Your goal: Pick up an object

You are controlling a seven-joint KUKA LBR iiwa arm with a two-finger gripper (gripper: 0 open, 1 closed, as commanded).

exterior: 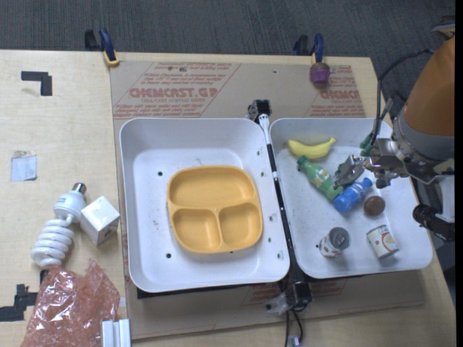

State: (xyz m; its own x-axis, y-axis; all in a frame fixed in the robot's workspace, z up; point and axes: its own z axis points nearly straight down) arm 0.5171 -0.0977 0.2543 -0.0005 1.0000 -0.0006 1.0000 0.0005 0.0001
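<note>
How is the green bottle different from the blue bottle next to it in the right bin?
The green bottle is longer and slimmer; the blue bottle is shorter and stubbier. The green one points its cap up toward the banana, while the blue one slants the other way, its upper end under the gripper. The green one lies nearer the bin's middle divider, the blue nearer the arm. Both lie on their sides in the right bin, meeting at their lower ends.

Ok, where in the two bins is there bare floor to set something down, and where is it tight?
Left bin: bare floor rings the yellow divided tray, widest along its left side. Right bin: an open patch at the near left, between the green bottle and the small cup. Crowded: its middle and right, around the blue bottle, brown ball, can and gripper.
</note>
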